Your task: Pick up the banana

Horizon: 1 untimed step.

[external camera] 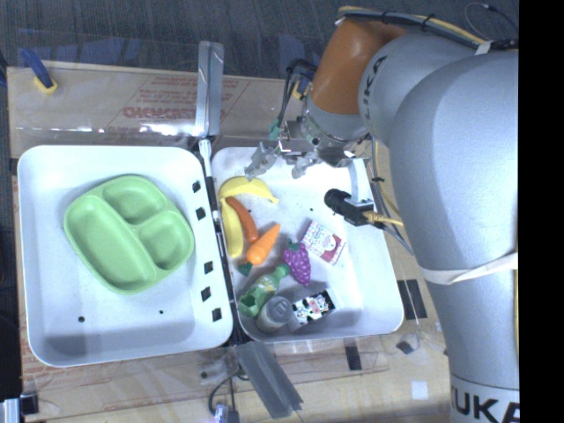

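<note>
The yellow banana point(233, 203) lies in the right bin point(370, 263), curved along its left wall, with one end pointing right near the back. A red-orange pepper point(243, 219) rests across it. My gripper point(280, 162) hangs just above and to the right of the banana's upper end, near the bin's back wall. Its two silver fingers point(262, 159) stand apart and open, with nothing between them.
An orange carrot point(263, 244), purple grapes point(298, 263), a pink carton point(323, 242), a green bottle point(260, 289), a can point(275, 314) and a cow-patterned box point(313, 307) share the right bin. The left bin point(53, 324) holds a green divided plate point(129, 232).
</note>
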Each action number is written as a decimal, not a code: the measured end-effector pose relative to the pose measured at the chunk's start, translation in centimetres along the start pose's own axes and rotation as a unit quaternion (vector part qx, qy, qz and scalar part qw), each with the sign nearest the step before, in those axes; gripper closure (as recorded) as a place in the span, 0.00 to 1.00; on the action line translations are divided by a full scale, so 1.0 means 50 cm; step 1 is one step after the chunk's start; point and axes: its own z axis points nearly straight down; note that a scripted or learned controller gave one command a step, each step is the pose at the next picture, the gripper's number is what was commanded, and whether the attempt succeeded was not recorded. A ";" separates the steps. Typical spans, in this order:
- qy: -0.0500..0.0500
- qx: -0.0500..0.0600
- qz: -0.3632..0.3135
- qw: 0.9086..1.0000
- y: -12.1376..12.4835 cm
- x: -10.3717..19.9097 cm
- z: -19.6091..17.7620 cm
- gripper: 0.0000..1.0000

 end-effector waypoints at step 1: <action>0.000 -0.001 -0.029 1.000 -0.004 -0.020 0.149 0.00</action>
